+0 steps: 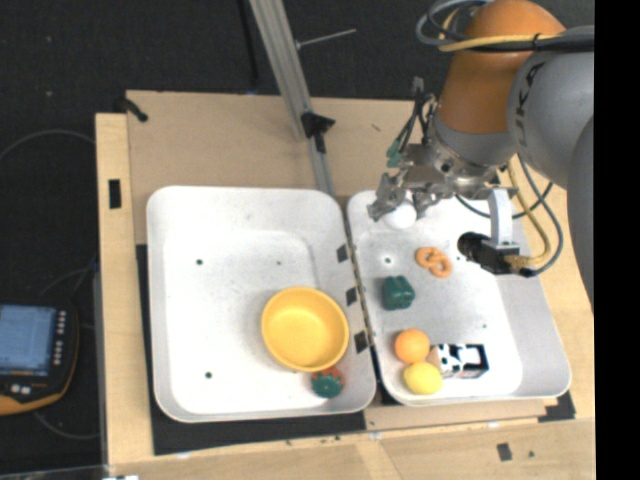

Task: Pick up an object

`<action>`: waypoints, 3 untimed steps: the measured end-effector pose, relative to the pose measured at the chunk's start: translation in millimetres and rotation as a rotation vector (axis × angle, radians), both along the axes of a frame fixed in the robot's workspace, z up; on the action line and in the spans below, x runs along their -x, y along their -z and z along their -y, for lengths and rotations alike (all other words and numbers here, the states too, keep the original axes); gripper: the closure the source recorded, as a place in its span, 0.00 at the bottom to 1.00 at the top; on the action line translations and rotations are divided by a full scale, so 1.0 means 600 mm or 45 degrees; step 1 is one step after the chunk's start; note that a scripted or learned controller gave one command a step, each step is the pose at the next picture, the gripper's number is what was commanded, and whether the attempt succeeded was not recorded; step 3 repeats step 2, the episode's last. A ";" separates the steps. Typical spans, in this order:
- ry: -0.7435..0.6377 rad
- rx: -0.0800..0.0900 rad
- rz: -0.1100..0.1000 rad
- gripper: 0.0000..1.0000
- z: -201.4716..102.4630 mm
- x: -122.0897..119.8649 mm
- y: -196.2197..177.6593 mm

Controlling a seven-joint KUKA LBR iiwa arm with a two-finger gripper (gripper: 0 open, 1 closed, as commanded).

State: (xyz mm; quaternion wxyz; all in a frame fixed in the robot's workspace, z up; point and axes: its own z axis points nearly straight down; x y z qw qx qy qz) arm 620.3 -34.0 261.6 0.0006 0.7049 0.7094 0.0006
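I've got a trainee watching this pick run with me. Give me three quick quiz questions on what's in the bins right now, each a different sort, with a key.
1. True or false: the yellow bowl lies in the right bin.
2. Multiple choice: which thing lies nearest the gripper? A) the white ball B) the lemon C) the dark green block
3. Fill in: in the right bin, the orange sits just above the ____.

Key
1. False; it lies in the left bin, near the front, with a small green and red thing at its lower edge.
2. A; the ball sits at the gripper's tip, at the back left corner of the right bin.
3. lemon; the two touch or nearly touch, beside a black and white box.
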 end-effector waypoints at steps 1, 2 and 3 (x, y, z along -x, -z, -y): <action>-0.001 -0.001 0.000 1.00 -0.094 -0.014 -0.007; 0.000 -0.001 0.001 1.00 -0.173 -0.050 -0.004; 0.000 -0.001 0.001 1.00 -0.173 -0.050 -0.004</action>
